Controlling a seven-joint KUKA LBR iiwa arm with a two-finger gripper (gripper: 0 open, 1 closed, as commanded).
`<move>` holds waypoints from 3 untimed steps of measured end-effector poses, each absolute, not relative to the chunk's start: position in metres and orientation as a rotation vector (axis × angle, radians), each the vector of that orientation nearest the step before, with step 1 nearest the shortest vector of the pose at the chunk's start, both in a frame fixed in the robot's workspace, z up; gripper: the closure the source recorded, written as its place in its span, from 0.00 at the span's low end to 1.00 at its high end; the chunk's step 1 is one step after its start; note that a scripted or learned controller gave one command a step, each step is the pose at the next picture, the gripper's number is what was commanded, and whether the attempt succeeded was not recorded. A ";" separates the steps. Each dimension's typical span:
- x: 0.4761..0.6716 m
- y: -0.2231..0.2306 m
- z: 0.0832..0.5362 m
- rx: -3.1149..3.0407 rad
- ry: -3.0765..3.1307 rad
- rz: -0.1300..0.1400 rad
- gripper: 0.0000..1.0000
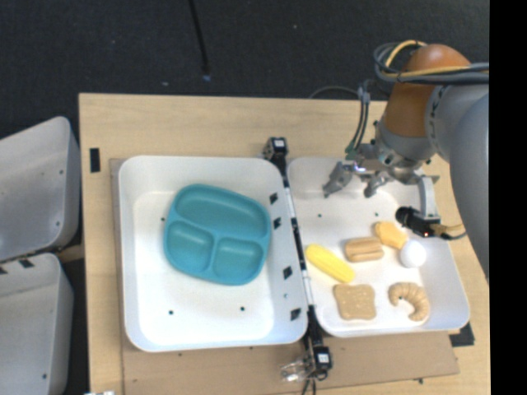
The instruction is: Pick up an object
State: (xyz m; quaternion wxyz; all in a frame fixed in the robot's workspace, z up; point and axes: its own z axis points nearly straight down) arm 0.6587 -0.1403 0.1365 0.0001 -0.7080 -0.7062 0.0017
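The gripper (356, 179) hangs with fingers spread wide and nothing in them above the right bin (461, 303), so it should drop straight onto the yellow corn (329, 263)

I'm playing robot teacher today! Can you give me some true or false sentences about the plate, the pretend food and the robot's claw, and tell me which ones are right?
1. The blue divided plate sits in the left bin. True.
2. The croissant is on the blue plate. False: it lies in the right bin, near its lower right corner.
3. The gripper is open and holds nothing. True: its two fingers are spread above bare bin floor.
4. The slice of toast lies beside the croissant. True.
5. The white egg is in the left bin. False: it is in the right bin, by the food pieces.
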 end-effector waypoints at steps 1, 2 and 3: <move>0.658 -0.142 0.099 -2.227 -2.217 0.004 0.00; 0.660 -0.143 0.113 -2.232 -2.219 -0.002 1.00; 0.657 -0.153 0.168 -2.228 -2.224 -0.005 1.00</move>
